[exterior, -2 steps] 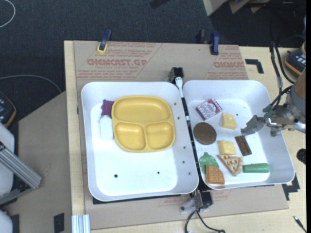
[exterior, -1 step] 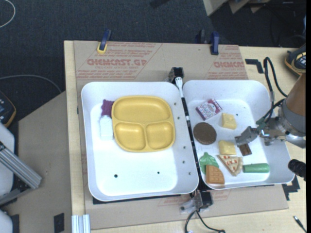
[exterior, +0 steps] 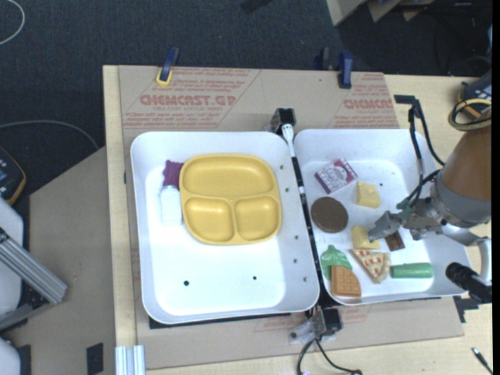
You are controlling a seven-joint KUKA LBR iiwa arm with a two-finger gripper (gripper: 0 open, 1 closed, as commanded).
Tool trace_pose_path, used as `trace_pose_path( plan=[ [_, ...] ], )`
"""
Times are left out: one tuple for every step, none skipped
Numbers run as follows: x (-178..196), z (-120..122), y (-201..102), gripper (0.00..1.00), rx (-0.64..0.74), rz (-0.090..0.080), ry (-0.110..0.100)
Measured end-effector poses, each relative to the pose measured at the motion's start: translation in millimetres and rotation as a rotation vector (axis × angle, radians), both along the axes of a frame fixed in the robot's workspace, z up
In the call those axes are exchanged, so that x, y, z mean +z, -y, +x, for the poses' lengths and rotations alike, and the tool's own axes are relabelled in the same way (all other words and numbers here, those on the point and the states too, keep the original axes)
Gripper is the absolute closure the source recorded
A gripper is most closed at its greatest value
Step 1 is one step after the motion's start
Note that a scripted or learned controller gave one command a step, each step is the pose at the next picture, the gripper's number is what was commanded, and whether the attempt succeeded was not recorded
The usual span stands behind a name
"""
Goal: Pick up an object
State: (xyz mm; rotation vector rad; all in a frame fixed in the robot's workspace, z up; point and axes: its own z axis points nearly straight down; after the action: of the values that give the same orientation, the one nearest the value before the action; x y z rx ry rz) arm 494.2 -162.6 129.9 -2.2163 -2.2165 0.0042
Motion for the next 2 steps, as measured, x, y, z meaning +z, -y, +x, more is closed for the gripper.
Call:
trace_pose_path(
  plan=[
    [-43.4,1.9,1.7,0.00,-0.003,-0.005,0.011],
    [-30.8,3.0,3.0,1.00,-0.004,-0.009,0.018]
  ],
)
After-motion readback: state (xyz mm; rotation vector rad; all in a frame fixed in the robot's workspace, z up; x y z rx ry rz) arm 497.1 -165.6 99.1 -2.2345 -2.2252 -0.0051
